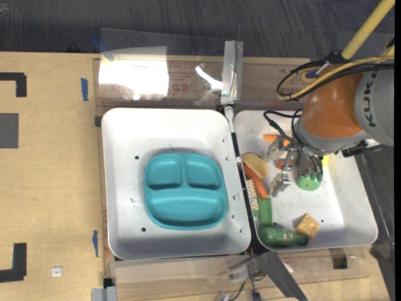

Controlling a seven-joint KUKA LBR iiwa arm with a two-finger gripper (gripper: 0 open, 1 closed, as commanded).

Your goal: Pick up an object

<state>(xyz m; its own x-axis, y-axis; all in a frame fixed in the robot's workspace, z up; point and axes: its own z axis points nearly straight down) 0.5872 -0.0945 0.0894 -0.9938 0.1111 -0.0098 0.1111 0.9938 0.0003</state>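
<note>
Landmark: right bin (351, 227), all places given against it
Arm: grey with orange band (332, 108), comes in over the bin's far right corner, wrist above the bin's upper middle
Gripper (289, 168): down inside the bin, left of centre; can't tell if it's apart, together or clamped on anything, metal parts blur together
Green round object (309, 181): on the bin floor near centre, just right of the gripper
Yellow-tan oblong piece (255, 165): by the bin's left wall, just left of the gripper
Orange carrot-like piece (259, 186): under the oblong piece, along the left wall
Green bottle-like item (279, 235): lying flat at the bin's near-left corner
Tan block (306, 224): near the bin's front edge, just right of the bottle-like item
Left bin (119, 168): touching the right bin's left wall, holds a teal divided tray (185, 190)
</note>
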